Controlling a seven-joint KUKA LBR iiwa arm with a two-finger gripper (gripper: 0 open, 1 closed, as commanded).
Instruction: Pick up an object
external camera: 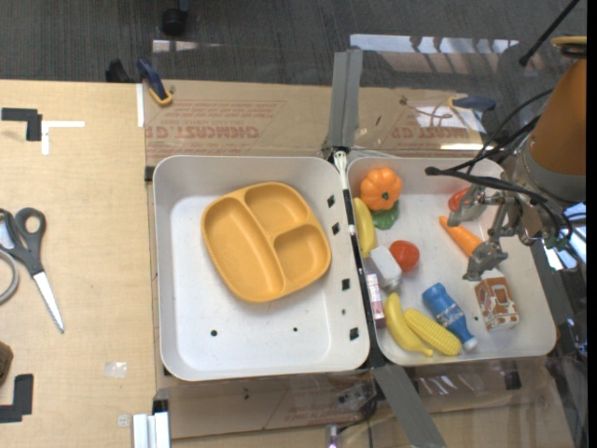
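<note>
My gripper [474, 231] hangs over the right side of the right bin [541, 343], open, with one finger [464, 205] toward the back and the other [483, 259] toward the front. An orange carrot [460, 238] lies in the gap between them as seen from above; I cannot tell whether they touch it. A small red item [458, 197] sits by the back finger. A brown carton [496, 303] lies just in front of the gripper. Further left are a blue bottle [446, 312], a corn cob [432, 332], a red tomato [404, 253] and an orange pumpkin [381, 187].
The left bin [177, 343] holds a yellow divided plate [266, 241]. Two bananas [364, 227] [396, 320] and a white block [384, 267] lie along the right bin's left wall. Scissors [35, 264] rest on the wooden bench at far left. Cables [494, 147] trail from the arm.
</note>
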